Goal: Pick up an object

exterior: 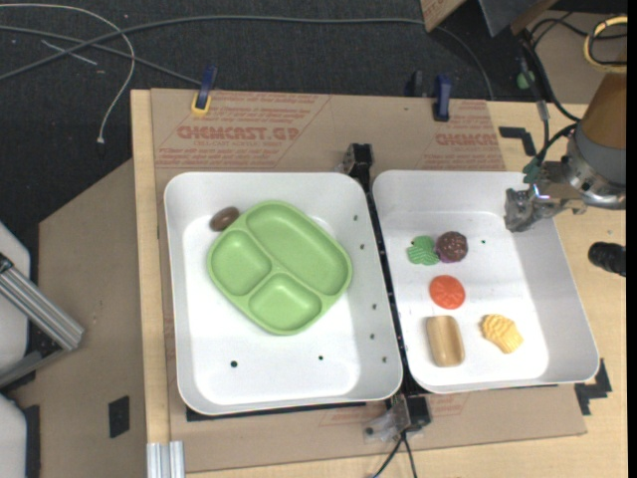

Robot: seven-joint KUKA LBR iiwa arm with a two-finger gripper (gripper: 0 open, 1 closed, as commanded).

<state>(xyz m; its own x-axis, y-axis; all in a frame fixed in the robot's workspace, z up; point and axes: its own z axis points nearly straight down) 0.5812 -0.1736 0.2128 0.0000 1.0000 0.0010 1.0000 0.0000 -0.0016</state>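
Note:
The right bin (498,202) holds several toy foods: a green leafy piece (423,251), a dark purple round piece (453,246), a red-orange round piece (447,292), a tan bread-like block (445,340) and a yellow ridged piece (502,332). My gripper (521,210) hovers at the bin's upper right edge, up and to the right of the purple piece, with nothing visible between its fingers. A small brown piece (225,218) lies in the left bin beside the green tray.
A green three-compartment tray (280,265) lies tilted in the left bin (199,347). Blue clamps (206,88) (443,97) hold the cardboard base at the back. Cables trail across the dark floor behind. The arm's wrist (602,157) overhangs the right bin's far right side.

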